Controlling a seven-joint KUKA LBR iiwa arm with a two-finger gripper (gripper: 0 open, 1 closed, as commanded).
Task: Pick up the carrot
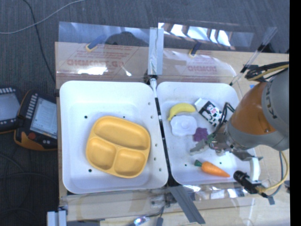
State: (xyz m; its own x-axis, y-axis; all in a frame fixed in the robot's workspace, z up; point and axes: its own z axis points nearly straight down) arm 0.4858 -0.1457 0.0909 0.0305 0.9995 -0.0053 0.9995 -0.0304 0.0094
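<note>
I see the yellow tray point(118, 146) in the left bin, the carrot point(214, 169) low in the right bin. My gripper point(203, 146) hovers above-left; its opening I cannot tell. It may grab the purple toy point(201, 134) instead.

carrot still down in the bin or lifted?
Down. The carrot lies flat on the floor of the right bin near its front edge, and the gripper is above it, apart.

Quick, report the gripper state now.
Gripper: cannot be told; it sits in the right bin above the carrot, which lies on the bin floor.
</note>
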